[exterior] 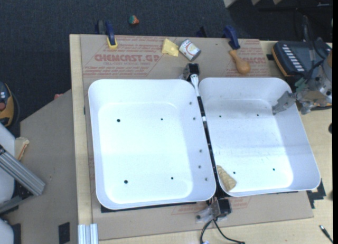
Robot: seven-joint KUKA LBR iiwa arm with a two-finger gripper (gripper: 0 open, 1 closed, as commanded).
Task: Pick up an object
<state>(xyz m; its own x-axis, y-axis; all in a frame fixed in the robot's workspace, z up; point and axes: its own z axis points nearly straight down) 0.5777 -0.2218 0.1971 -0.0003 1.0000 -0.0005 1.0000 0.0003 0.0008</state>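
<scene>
From my end the gripper [282, 104] is hanging over the far right edge of the right bin [296, 185], and I can't tell how it's set. The only thing in that bin is a tan object [226, 177], down in its near left corner, well apart from the gripper.

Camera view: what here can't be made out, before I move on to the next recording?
- Gripper: blurred at the right bin's far right corner; finger state unreadable.
- Arm: cut off by the right edge.
- Tan object in the right bin's near left corner: too small to identify.
- Small items on the board behind the bins: too small to name.
</scene>
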